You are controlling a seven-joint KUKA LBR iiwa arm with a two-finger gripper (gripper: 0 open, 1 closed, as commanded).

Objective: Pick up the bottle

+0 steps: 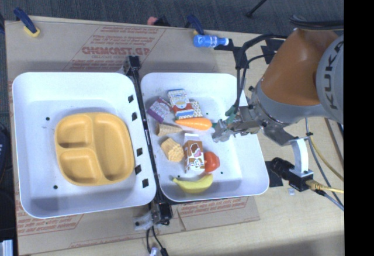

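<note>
The arm (298,73) comes in from the right side of the frame, with its orange band in the upper right. Its gripper (221,130) hangs over the right part of the right bin (248,170), just right of the carrot (193,123). I cannot tell if the gripper is open or closed, because it is small and partly blurred, and I see nothing held in it. The only bottle-like thing I can see is a small blue bottle (209,41) that lies on its side on the bench (117,44), above the right bin in the upper middle of the frame, outside both bins and well apart from the gripper. The right bin holds many small food toys. A small carton (177,97) and a red and blue pack (188,110) lie near the top of the group, and a purple item (158,111) is to their left. Below the carrot there are a cone-shaped piece (168,128), a cracker (172,148), a brown and white pack (193,154) and a tomato (211,161) that touches this pack on its right. A banana (193,183) lies near the lower edge of this bin. The left bin (35,190) holds a yellow tray (93,147) with three compartments, which lies in the middle of it. Two blue clamps (26,21) (194,23) sit at the upper edge of the bench.
</note>
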